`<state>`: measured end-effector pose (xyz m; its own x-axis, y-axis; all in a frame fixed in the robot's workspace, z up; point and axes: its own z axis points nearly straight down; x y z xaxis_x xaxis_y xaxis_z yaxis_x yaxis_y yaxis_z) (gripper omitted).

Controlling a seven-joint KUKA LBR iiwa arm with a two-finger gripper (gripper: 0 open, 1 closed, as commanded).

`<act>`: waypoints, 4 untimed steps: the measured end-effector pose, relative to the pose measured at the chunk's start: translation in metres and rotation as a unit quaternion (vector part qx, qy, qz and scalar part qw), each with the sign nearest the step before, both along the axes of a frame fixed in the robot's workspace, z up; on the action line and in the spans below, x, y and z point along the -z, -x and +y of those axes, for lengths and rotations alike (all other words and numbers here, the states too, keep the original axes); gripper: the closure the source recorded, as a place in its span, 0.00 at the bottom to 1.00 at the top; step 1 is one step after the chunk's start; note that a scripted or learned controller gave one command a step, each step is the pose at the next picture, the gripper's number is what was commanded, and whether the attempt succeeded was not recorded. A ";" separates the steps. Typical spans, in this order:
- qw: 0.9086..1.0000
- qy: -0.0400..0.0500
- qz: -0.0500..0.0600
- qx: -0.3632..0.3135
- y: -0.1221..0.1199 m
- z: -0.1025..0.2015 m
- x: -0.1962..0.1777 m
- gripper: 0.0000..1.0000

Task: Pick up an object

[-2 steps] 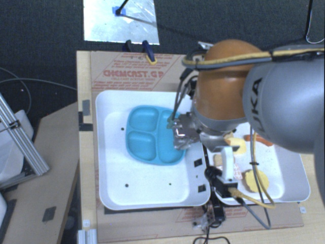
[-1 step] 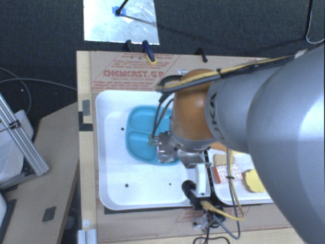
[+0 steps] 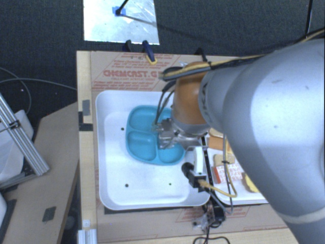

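A blue plastic dish (image 3: 144, 136) with divided compartments lies in the left white bin (image 3: 117, 187), towards its right side. My gripper (image 3: 165, 139) hangs low over the dish's right part, near the bin's right wall. The grey arm with its orange band (image 3: 189, 103) reaches in from the right and hides the dish's right edge. My wrist and its cables cover the fingers.
The right bin (image 3: 254, 200) is mostly hidden under the arm; a yellow and red packet (image 3: 226, 166) and other small items show in it. Cables hang by the bins' shared wall. A cardboard sheet (image 3: 127, 70) lies under the bins. A metal frame (image 3: 20, 141) stands at left.
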<state>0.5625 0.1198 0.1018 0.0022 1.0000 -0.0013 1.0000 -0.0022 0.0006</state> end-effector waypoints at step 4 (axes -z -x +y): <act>1.000 -0.002 -0.004 -0.001 -0.058 -0.004 0.019 0.00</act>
